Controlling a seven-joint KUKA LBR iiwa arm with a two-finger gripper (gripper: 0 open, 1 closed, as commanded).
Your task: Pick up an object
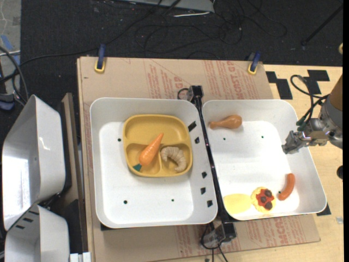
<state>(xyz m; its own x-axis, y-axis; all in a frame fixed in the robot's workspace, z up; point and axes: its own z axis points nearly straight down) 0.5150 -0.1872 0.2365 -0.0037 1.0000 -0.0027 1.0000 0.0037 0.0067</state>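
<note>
In the right bin [256, 162] lie a brown chicken drumstick [227, 123] near the far wall, a red-orange sausage [287, 186] near the right wall, and a yellow disc [235, 203] beside a small pizza-like piece with dark toppings [264, 197] at the front. The left bin [109, 162] holds a yellow divided plate [158, 125] with a carrot [151, 150] and a pale shrimp [174, 157] in its compartments. My gripper [293, 143] hangs over the right bin's right edge, above and behind the sausage, apart from every object.
The two bins meet at a black divider strip [206, 152]. They rest on a cardboard sheet [174, 75] held by yellow clamps. Grey plastic tubs [30, 157] stand off the bench at the left. Cables run across the dark floor behind.
</note>
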